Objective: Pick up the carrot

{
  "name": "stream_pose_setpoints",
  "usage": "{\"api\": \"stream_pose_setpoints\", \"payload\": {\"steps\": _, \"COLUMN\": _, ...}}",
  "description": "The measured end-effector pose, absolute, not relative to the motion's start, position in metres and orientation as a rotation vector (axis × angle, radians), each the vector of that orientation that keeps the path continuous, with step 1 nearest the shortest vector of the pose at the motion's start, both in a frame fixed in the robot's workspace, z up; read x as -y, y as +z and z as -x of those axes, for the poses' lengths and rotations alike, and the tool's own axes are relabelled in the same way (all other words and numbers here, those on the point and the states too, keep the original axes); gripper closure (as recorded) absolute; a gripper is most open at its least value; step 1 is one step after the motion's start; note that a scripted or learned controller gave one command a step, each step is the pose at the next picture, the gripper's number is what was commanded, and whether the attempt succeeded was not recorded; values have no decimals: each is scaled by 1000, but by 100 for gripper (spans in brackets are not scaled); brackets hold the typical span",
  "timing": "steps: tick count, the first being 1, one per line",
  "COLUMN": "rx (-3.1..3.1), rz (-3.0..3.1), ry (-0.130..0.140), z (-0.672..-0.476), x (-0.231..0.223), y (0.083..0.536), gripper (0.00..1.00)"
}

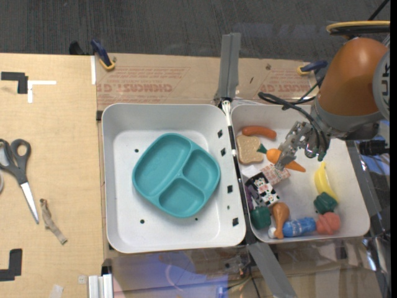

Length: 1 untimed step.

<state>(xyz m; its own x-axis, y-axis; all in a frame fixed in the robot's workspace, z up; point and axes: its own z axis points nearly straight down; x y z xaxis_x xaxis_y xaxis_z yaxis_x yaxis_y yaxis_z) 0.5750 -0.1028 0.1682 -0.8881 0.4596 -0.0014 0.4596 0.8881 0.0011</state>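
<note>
Two shallow white bins sit side by side on the bench. The left bin [118, 185] holds one thing, a teal three-part plate [177, 174]. The right bin [356, 191] is the crowded one, and its contents are best placed from the single carrot [280, 158], an orange piece with a green top that lies in the upper middle of that bin. One slice of toast [249, 148] lies just beside the carrot toward the left bin, and one red sausage [258, 131] lies just beyond the toast, nearer the far wall. One yellow banana [321, 182] lies on the carrot's other side, toward the arm. One black-and-white patterned packet [265, 191] sits nearer the camera than the carrot, and past it along the near wall lie one chicken drumstick [279, 218] and one blue bottle [301, 227]. The gripper [286, 160] hangs directly over the carrot, its tips down at the carrot's level; how far apart the tips stand, and whether they grasp anything, cannot be told.
</note>
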Motion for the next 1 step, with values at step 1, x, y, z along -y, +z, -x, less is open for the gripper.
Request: {"api": "stream_pose_setpoints", "payload": {"steps": 1, "rx": -2984, "rz": -976, "ry": 0, "z": -543, "x": 52, "y": 256, "gripper": 100}}
